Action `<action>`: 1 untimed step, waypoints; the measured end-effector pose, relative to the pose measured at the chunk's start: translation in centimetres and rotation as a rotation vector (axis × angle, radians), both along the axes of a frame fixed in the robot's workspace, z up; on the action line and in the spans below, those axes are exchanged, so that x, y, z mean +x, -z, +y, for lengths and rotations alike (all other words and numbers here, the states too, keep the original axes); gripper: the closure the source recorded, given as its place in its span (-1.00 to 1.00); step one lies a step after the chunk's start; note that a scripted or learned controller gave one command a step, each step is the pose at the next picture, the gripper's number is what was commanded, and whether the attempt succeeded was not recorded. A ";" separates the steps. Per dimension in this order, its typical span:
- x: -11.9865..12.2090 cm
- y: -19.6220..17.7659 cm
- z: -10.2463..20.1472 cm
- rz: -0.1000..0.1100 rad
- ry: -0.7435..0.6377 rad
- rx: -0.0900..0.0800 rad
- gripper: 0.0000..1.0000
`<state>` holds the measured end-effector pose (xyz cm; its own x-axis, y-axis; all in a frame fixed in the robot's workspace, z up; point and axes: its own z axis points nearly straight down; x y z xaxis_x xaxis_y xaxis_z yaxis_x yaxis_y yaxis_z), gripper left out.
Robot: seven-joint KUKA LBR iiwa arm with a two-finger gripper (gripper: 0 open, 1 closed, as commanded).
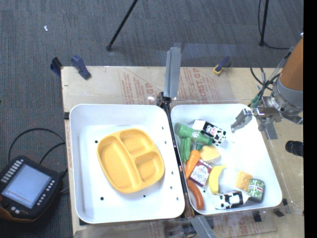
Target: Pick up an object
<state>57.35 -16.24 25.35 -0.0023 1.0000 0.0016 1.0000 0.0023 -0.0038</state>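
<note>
The right bin (270,162) holds a pile of toy food. In it lie a cow-patterned carton (213,131), green vegetables (188,134), a carrot (192,161), a maroon packet (200,173), a banana (214,179), a cheese wedge (243,180), a green box (256,189), a second cow-patterned carton (230,200) and a sausage (196,196). My gripper (255,125) hangs over the bin's upper right part, to the right of the first carton. Its fingers (242,119) are spread open with nothing between them.
The left bin (79,133) holds a yellow divided plate (131,159). A grey upright post (173,73) stands behind the seam between the bins. Clamps sit on the bench's back edge, and a teach pendant (27,185) lies on the floor at left.
</note>
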 end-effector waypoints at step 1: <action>-0.6 -5.5 1.8 -0.001 0.143 -0.002 -1.00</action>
<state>56.78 -14.42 30.87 0.1400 0.9902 -0.0003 0.9901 -0.1400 -0.0031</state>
